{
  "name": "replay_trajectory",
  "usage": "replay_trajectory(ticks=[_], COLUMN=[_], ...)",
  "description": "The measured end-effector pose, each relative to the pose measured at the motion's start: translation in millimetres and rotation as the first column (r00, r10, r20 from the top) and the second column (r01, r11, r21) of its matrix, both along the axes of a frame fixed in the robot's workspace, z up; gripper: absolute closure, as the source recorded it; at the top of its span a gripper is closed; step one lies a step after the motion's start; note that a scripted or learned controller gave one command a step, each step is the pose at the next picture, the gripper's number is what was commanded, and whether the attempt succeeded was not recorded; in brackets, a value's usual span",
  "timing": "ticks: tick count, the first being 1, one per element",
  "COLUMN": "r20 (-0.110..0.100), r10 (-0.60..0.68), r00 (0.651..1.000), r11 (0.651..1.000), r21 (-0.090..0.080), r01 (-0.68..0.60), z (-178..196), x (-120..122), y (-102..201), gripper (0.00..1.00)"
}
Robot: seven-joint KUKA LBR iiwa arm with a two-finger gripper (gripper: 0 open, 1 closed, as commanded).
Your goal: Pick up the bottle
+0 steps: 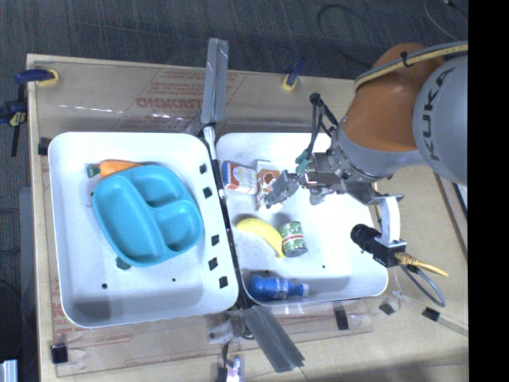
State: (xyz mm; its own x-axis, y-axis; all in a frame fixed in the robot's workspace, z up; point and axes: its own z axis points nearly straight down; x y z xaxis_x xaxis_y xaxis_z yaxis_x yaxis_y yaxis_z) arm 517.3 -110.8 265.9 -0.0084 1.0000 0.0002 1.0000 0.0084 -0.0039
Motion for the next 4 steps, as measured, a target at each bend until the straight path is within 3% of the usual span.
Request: replay_trajectory(ticks=[1, 2, 3, 4], r20=[0.002, 0.001, 0.001, 0.001], r10=[0.106, -0.145, -0.154, -0.542], r00=[0.994, 0.989, 0.988, 0.841], r11=[0.994, 0.989, 0.988, 0.841], r21=[0.0, -0.007, 0.0, -0.001], r01=[-0.106, 0.145, 0.154, 0.542], z=[-175, -146, -118, 82], x=[-22, -43, -37, -27], y=[-18, 9, 6, 20], gripper=[0.0, 0.0, 0.0, 0.0])
